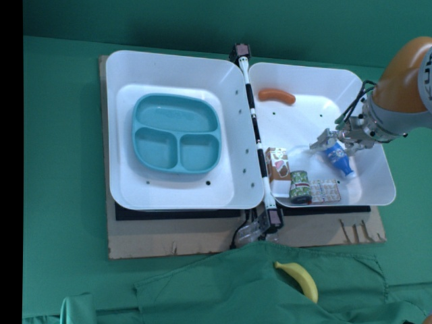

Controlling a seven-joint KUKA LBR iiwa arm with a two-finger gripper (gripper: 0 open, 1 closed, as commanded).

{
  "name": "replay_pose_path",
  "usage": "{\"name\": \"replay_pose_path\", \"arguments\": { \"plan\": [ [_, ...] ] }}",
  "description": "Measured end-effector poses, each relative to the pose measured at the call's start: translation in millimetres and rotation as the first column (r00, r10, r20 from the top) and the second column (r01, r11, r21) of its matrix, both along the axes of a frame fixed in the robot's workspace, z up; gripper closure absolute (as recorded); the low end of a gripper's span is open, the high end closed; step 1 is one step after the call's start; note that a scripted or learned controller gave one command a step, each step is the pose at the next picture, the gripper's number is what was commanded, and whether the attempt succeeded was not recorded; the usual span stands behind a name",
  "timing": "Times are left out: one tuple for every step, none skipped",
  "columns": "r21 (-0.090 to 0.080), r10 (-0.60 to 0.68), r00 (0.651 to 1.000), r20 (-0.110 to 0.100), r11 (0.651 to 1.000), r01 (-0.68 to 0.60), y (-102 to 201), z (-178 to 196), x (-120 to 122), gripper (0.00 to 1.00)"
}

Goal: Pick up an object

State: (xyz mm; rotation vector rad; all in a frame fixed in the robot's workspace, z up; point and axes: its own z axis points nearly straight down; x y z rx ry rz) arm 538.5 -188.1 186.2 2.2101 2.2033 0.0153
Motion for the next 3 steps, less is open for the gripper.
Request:
{"name": "replay_pose_path", "arguments": {
  "plan": [
    [-0.005, -0.004, 1.000, 0.008, 1.000, 0.004, -2, 13, 2, 1.00],
    [0.004, -0.016, 1.000, -0.012, 1.000, 0.016, 2, 68, 12, 1.00],
    [0.004, -0.028, 1.000, -0.010, 1.000, 0.028, 7, 116, 12, 1.00]
  ]
}}
